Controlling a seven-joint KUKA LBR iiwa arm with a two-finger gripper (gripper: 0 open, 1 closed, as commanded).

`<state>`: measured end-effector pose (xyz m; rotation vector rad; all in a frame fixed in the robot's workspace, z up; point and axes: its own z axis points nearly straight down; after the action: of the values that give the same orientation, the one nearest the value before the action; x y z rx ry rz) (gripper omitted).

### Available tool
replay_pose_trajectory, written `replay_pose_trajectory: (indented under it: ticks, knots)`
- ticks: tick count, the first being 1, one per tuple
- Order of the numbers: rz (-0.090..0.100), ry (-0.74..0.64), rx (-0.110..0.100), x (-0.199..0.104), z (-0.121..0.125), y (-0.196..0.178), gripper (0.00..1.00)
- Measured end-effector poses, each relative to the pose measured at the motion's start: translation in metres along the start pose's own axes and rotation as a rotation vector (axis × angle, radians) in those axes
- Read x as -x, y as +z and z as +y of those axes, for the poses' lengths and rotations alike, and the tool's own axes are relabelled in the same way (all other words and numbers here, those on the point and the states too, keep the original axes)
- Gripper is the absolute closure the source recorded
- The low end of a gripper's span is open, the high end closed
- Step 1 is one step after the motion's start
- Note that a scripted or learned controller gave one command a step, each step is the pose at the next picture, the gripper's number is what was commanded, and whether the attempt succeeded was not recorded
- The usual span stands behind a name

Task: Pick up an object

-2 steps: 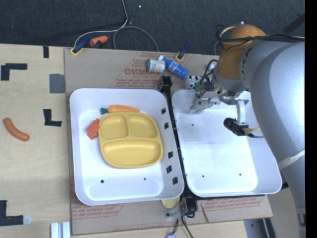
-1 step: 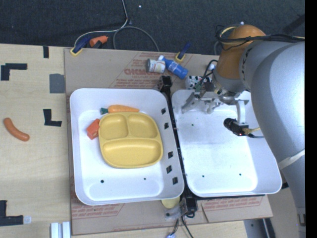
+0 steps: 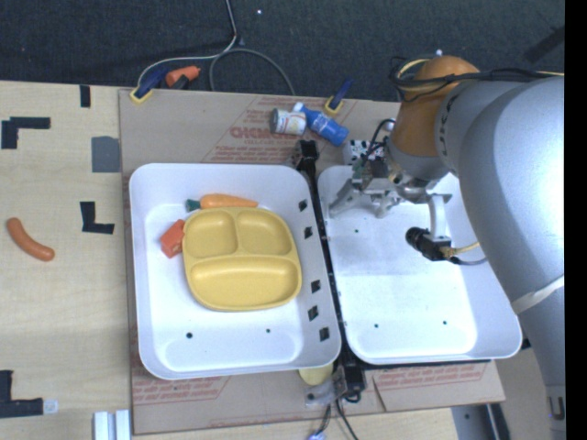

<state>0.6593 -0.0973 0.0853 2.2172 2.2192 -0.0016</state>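
Observation:
My gripper (image 3: 360, 202) hangs over the far left corner of the right white bin (image 3: 413, 324), close to the wall between the bins. Its two grey fingers (image 3: 341, 198) are spread open above the bin floor, with nothing between them. In the left white bin (image 3: 151, 337) lies a yellow divided plate (image 3: 243, 257). An orange carrot (image 3: 227, 201) with a green end rests against the plate's far edge. A small red-orange piece (image 3: 172, 237) lies at the plate's left side. All of these sit well to the left of the gripper.
A white and blue bottle (image 3: 310, 122) lies on the cardboard behind the bins. An orange sausage-like toy (image 3: 30, 239) rests on the wooden bench at far left. An orange clamp (image 3: 182, 75) and a cable sit at the back edge. The grey arm covers the right side.

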Motion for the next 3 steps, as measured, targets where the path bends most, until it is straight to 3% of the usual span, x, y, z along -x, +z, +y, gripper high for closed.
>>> replay_pose_trajectory:
  ticks: [1, 2, 3]
  knots:
    - [0.004, -0.001, -0.003, 0.0, 0.009, -0.009, 0.0]
    - [0.002, 0.003, 0.002, 0.042, -0.055, -0.002, 0.0]
    - [0.001, -0.002, 0.002, 0.007, -0.046, -0.001, 0.0]
